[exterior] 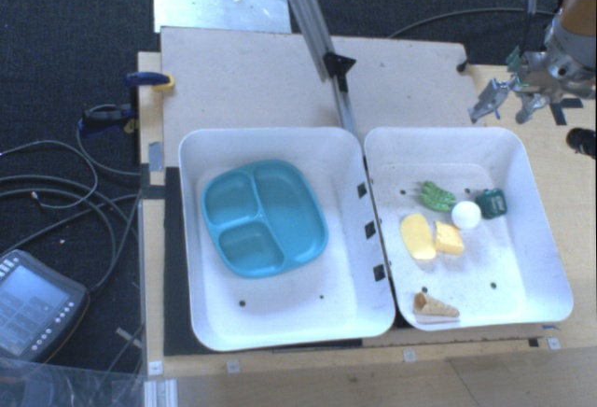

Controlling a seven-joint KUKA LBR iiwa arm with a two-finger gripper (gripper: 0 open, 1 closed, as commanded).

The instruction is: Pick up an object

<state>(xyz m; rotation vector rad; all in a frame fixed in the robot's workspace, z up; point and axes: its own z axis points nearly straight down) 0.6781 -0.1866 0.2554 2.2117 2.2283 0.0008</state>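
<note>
in the camera view, the bench [280, 78] carries two white bins next to each other. the left bin [196, 302] holds a blue plate [264, 217] with three compartments; it lies near the middle of this bin, a little toward the far edge, and it is turned somewhat.

the right bin [536, 200] holds several small objects. a green toy [435, 197] lies near the middle of the bin, toward the far side. just beside it on the right there is a white ball [465, 215], and a dark green piece [492, 203] is touching or nearly touching the ball on its right side. in front of them lie a yellow oval piece [418, 236] and a smaller yellow block [449, 239], close together, maybe touching. a small tan cone-like object [435, 305] lies alone near the front edge of the bin, well apart from the others.

the gripper [511, 101] is above the far right corner of the right bin, over the rim and the bench. its two fingers are spread apart and nothing is between them. it is well apart from all objects in the bin. the arm comes in from the right edge, with its orange band [580, 15] above the wrist.
</note>
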